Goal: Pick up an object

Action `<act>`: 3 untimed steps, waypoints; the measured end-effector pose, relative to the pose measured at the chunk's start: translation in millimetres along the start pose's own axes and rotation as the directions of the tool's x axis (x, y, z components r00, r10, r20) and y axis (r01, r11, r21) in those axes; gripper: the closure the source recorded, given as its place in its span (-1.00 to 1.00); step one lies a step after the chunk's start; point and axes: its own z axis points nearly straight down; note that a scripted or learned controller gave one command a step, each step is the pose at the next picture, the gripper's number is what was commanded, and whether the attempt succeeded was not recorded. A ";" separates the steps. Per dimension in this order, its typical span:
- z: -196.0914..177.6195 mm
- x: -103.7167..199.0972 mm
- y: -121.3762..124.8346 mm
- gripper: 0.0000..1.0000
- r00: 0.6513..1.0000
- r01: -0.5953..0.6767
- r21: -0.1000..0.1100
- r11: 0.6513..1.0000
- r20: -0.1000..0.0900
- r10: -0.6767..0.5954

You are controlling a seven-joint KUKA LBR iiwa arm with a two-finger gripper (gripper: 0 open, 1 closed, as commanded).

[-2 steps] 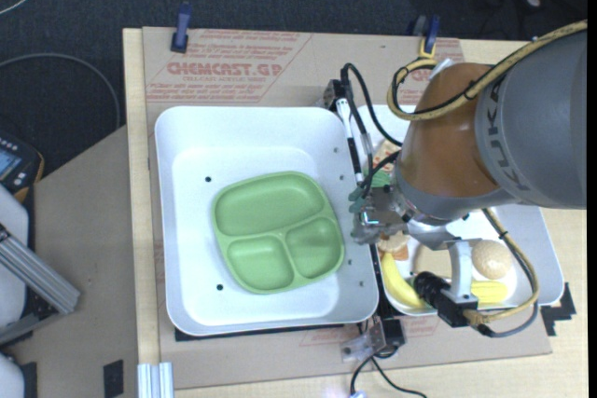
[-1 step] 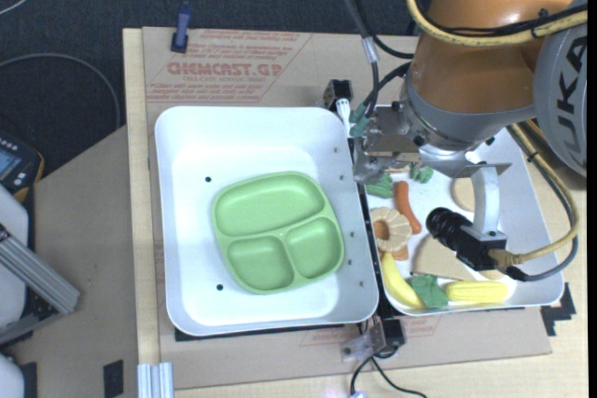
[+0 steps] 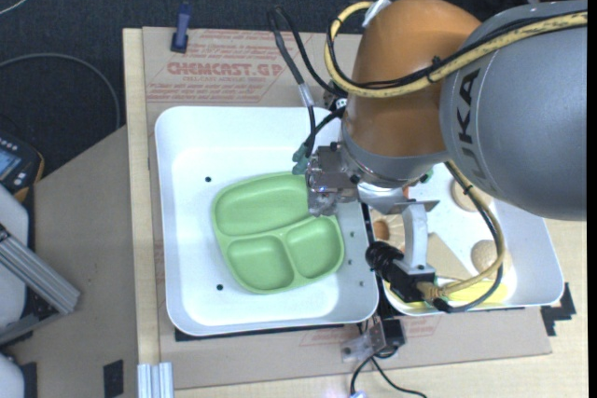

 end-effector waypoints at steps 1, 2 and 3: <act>-177.3 58.5 0.8 1.00 1.000 0.005 -0.027 1.000 -0.010 -0.005; -96.0 19.5 -0.1 1.00 1.000 -0.009 0.000 1.000 0.003 0.009; -39.6 -7.4 8.0 1.00 1.000 -0.008 -0.001 1.000 0.002 0.008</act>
